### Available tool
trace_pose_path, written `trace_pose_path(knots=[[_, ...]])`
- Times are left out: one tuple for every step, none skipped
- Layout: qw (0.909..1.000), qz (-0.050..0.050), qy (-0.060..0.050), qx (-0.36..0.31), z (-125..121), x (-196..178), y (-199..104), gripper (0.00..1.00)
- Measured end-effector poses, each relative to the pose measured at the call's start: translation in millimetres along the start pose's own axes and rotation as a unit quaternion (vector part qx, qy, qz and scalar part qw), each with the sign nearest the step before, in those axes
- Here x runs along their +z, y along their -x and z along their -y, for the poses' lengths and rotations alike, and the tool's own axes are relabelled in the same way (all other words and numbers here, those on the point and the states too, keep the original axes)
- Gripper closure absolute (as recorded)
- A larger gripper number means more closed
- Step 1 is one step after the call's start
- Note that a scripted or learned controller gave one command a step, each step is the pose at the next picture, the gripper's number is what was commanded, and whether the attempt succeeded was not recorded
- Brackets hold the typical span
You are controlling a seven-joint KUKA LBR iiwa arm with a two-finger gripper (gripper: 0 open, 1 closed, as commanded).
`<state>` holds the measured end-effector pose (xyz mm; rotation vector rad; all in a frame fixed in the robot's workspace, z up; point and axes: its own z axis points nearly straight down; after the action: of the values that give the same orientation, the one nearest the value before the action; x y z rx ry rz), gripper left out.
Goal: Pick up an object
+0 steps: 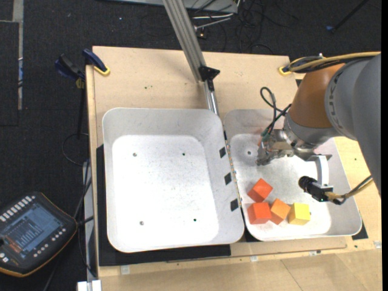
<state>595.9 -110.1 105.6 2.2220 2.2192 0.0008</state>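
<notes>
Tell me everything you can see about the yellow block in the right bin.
The yellow block is a small cube, matte and plain, probably foam or painted wood. It lies flat on the floor of the right bin, near the front wall, rightmost in a row of blocks. Its left side meets or nearly meets the light orange block. The gripper is farther back in the bin, well apart from it, and nothing rests on top.
</notes>
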Motion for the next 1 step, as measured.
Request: trace_pose_path(knots=[[1.0000,0.000,0.003,-0.002,-3.0,-63.9,1.4,1.00]])
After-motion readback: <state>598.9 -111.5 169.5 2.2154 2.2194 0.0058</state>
